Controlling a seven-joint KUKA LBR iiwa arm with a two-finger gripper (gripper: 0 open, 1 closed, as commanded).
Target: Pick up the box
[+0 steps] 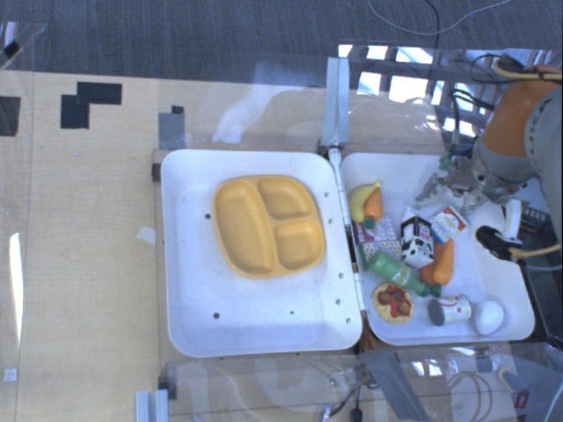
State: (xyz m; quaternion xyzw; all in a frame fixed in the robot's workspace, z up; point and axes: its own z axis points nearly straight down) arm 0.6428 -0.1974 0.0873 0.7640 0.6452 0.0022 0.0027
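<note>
Arm (pixel 519 126) is seen reaching in from the right, w/ the end effector (pixel 457 181) lowered over the right bin's (pixel 519 319) top-right area; finger state can't be told tbh. Box (pixel 447 223) is lying just below it, tilted, red/white. Label text can't be read.

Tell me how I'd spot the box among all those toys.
Look in the right-hand white bin, the crowded one. Near its middle stands a small carton, the box, between a green bottle and an orange carrot. It alone has black-and-white cow patches.
</note>
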